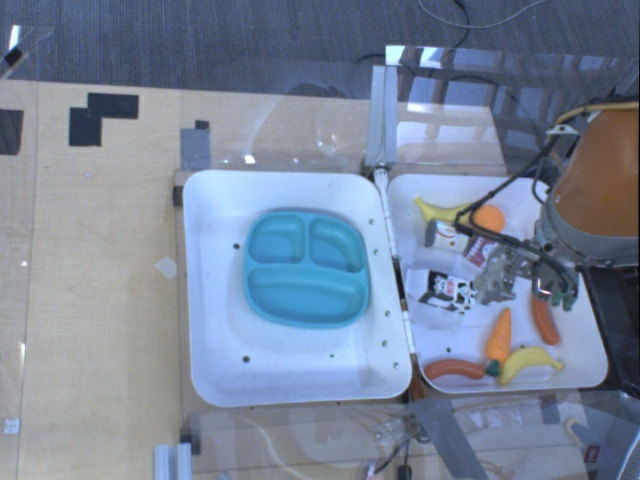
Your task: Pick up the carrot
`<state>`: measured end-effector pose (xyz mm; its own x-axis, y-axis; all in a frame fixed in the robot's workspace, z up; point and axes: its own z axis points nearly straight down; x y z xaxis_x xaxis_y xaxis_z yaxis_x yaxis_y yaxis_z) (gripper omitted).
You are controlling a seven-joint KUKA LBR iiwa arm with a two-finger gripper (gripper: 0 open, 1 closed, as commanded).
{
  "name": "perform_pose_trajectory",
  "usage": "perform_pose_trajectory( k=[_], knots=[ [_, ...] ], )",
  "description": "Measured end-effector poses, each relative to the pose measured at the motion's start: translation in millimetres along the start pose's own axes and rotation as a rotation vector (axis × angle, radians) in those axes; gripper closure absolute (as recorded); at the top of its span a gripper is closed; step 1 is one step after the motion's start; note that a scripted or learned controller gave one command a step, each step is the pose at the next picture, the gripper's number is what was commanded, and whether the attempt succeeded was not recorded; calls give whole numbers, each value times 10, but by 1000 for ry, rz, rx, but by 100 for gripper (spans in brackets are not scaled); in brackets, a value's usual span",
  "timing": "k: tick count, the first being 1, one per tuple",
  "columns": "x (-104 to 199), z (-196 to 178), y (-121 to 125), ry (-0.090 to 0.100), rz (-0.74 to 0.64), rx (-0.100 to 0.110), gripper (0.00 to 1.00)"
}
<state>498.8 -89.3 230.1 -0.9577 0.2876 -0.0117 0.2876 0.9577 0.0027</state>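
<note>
One carrot (499, 334) — upright in view, green end toward the bench's front.

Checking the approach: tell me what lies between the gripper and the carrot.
In the camera view, only bare white bin floor lies between the gripper and the carrot, which sits just below it.

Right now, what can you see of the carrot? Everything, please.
The carrot is a small orange toy, plastic-looking, tapered, lying flat on the floor of the right bin, roughly lengthwise toward the camera. Its lower end has a green stub that sits close to a yellow banana. The gripper sits just above it, not holding it.
</note>
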Motion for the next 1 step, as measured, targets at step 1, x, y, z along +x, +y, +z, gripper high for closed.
perform_pose_trajectory(
  k=[1],
  knots=[
    [23,-390,-224,-1,164,1,100]
  ],
)
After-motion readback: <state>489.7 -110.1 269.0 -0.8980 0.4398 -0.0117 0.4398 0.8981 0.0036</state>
